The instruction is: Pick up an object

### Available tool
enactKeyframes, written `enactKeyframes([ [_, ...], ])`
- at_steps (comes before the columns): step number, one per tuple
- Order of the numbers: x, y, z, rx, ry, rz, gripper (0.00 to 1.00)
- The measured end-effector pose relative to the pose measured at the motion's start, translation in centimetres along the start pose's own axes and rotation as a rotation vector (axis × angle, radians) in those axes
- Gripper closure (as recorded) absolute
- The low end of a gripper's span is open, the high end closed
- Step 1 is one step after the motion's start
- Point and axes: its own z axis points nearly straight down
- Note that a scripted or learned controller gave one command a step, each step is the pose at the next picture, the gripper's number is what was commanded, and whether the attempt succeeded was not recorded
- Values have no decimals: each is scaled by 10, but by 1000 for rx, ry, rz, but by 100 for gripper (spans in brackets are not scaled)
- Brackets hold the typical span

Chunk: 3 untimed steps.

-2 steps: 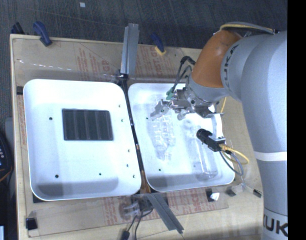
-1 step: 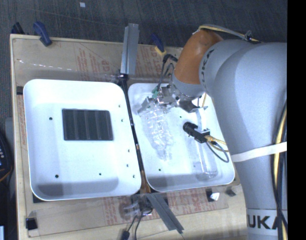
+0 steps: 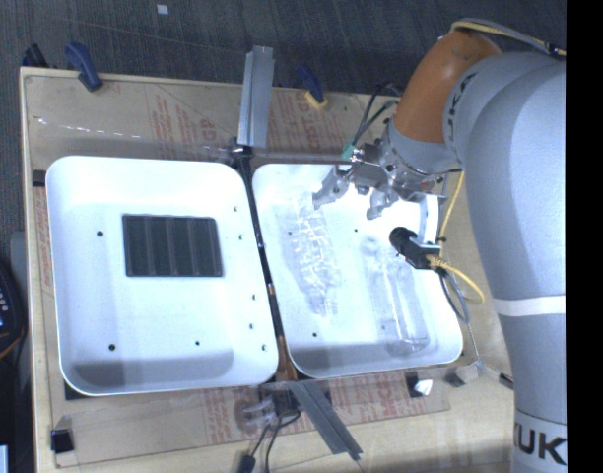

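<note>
Counter [image 3: 134,116] of pale wood, printed with faint red lines, carrying two shallow white plastic bins with rounded corners. We record in the left bin [image 3: 85,264] one dark grey rectangular ribbed panel [image 3: 172,245], lying flat at its centre. In the right bin [image 3: 287,264] we note two clear objects: a crinkled transparent plastic piece [image 3: 314,259] left of centre and a smooth transparent bottle-like piece [image 3: 400,308] toward the right wall; both nearly vanish against the white, their outlines hard to trace. Grey arm with orange band [image 3: 430,77], cut off at the right. Metal two-finger tool [image 3: 359,199] hangs over the right bin's far end, fingers spread apart, nothing between them, just beyond the crinkled piece.
</note>
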Motion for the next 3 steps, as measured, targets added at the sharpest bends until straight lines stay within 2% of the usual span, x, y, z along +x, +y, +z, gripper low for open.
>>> enactKeyframes([
  [1,2,-70,43,7,0,247,0],
  [2,-33,-67,-16,1,0,132,0],
  [3,-6,-112,-148,0,1,197,0],
])
